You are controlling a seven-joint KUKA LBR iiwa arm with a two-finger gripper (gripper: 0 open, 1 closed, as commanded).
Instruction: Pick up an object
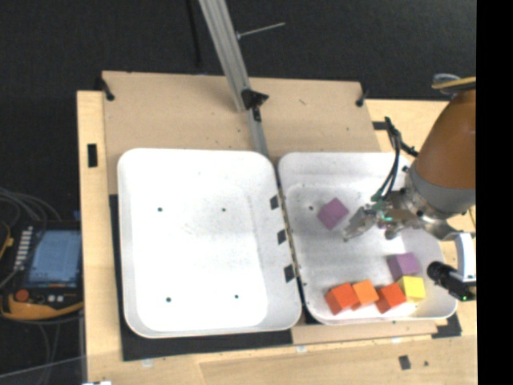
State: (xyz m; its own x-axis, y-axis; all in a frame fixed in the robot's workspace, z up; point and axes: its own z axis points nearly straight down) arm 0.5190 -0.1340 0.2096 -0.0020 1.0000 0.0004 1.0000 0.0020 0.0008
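The gripper (362,223) hangs in the right bin (321,171), jaws apparently open and empty, just right of a purple block (333,212); next, it likely needs to shift left and close.

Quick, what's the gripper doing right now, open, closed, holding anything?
Gripper: over the right bin, beside the purple block; open or closed cannot be told, and no block is seen between its tips.
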